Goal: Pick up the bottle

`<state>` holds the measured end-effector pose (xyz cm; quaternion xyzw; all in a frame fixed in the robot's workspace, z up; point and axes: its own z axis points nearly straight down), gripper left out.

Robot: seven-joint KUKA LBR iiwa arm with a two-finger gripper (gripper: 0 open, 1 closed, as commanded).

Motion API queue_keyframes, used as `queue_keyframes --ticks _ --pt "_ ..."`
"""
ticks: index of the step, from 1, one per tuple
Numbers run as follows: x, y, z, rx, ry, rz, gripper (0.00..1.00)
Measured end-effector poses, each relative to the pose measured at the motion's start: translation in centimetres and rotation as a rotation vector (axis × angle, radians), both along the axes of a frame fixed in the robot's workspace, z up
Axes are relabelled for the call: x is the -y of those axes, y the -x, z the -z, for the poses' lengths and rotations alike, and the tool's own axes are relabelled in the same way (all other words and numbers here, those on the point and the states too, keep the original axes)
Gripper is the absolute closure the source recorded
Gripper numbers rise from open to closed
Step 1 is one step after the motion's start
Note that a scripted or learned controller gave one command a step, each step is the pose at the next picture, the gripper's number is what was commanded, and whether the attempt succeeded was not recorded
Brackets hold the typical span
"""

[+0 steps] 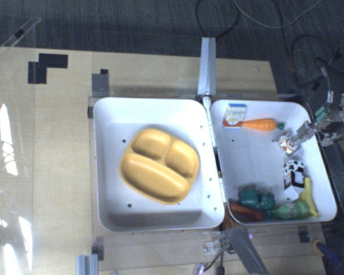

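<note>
A pale wooden bench bears 2 white bins side by side, the left bin and the right bin, with a metal post rising where they meet. Dark carpet lies beyond the bench, with black cables looped on it. Black tape marks sit on the bench's far left.

The arm comes in at the right edge, low over the right bin's far right corner. The gripper reaches down and left past the rim. Its shape is blurred, and whether it is released or clenched cannot be told.

Just at the gripper's tip lies a small red and white packet. Left of the gripper and a little farther back lie a carrot and a printed card.

The bottle, green and lying on its side, rests at the bin's near wall, well apart from the gripper and toward the camera. Between them stands a black and white item. A banana touches the bottle's right end. To its left crowd green toys and a red item.

1 yellow moulded tray lies in the left bin, far left of the gripper.
</note>
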<state>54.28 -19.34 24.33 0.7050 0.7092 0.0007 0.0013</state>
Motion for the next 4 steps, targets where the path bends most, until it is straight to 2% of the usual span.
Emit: queue_keyframes --ticks 1,2,3,4 --pt "-3.5 -3.6 10.2 -0.001 -0.001 0.163 0.00" --pt "-12.4 4.9 5.8 0.002 -0.001 0.030 0.00" --pt "-16.5 5.5 5.9 -0.001 -0.002 0.128 0.00" --pt "-16.9 3.8 5.9 0.000 -0.002 0.203 0.00"
